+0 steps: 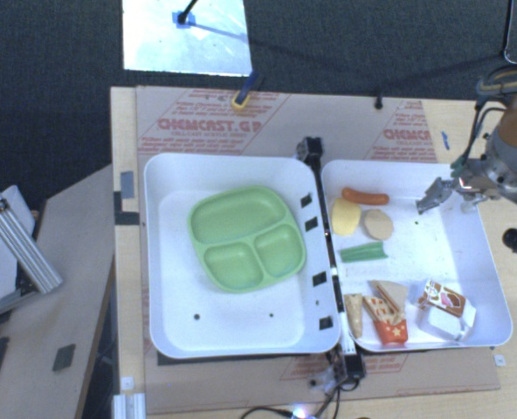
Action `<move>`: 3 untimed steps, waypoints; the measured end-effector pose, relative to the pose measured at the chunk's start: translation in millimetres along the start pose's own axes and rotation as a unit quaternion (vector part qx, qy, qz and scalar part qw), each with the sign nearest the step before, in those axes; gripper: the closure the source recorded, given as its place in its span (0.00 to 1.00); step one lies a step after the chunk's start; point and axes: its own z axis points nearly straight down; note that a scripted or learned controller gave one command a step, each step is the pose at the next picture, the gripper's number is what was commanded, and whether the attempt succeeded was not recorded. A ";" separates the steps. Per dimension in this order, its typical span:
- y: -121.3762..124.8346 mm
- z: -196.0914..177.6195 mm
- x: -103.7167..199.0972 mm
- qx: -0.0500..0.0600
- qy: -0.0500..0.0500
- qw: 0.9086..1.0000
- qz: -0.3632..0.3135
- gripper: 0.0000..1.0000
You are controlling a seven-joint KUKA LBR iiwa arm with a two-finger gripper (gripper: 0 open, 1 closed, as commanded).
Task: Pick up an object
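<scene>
The right bin (485, 260) holds several toy foods: an orange sausage (364, 196), a yellow lemon-like piece (346, 217), a tan round piece (379, 225), a green stick (363, 252), a red fries carton (391, 326) and a white and red carton (444, 308). My gripper (451, 197) hangs over the bin's far right corner, above its floor and to the right of the sausage. Its fingers stand open with nothing between them. The nearest food lies a good way to its left.
A green divided plate (245, 238) lies in the left bin (167, 321). A black divider (324, 243) separates the two bins. A tan wedge (354, 312) and a sandwich-like slice (386, 297) lie by the fries carton. Bare floor shows in the right bin's middle right.
</scene>
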 end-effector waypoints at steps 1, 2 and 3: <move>-8.0 58.9 -1.7 0.001 0.000 1.000 0.000 0.00; -7.7 97.9 -0.9 0.000 0.000 1.000 0.000 0.00; -6.1 84.6 -1.7 -0.003 -0.001 1.000 0.000 1.00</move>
